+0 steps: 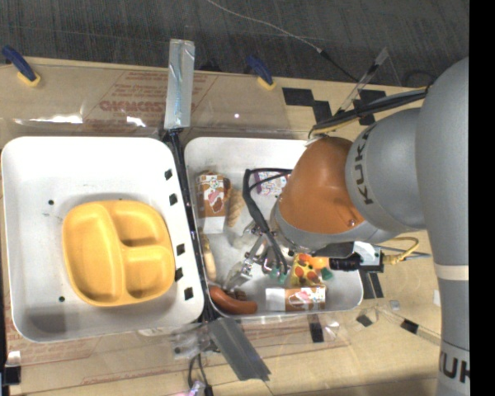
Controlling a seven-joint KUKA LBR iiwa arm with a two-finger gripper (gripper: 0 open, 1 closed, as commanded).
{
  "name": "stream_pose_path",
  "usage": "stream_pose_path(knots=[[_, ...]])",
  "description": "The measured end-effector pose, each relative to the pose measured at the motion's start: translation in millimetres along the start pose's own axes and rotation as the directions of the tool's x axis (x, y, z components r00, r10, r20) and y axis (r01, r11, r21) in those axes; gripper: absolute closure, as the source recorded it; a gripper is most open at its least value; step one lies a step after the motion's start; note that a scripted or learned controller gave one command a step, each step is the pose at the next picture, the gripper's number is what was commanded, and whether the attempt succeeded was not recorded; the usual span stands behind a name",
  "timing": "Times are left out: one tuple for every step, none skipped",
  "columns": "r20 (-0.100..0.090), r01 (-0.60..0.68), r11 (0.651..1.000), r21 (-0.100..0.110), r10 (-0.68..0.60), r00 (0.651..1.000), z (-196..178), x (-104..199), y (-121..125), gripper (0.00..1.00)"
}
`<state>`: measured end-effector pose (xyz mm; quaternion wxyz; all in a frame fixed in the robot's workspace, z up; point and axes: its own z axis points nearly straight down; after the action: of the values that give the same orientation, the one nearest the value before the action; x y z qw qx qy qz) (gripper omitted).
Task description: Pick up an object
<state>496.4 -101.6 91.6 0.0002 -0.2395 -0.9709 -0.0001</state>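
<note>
Sausage [233,302] lies below-left of the gripper [260,258], long axis roughly sideways along the right bin [231,151] floor; whether the gripper is spread or closed, I can't tell.

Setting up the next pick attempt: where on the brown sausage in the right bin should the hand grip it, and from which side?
Probably across its middle, coming straight down. The sausage lies flat and elongated along the right bin's near wall, so closing across the narrow width suits its rounded shape. Its left end sits close to the bin's corner, and a small packet lies just to its right, so an approach from either end looks cramped.
</note>
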Motion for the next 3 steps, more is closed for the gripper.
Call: stream_pose_path(knots=[[0.001, -0.250, 0.968, 0.000, 0.250, 0.968, -1, -35, 26, 0.00], [0.006, -0.405, 0.914, -0.005, 0.405, 0.914, -104, -100, 77, 0.00], [-0.001, -0.556, 0.831, 0.003, 0.556, 0.831, -84, -112, 15, 0.00]])
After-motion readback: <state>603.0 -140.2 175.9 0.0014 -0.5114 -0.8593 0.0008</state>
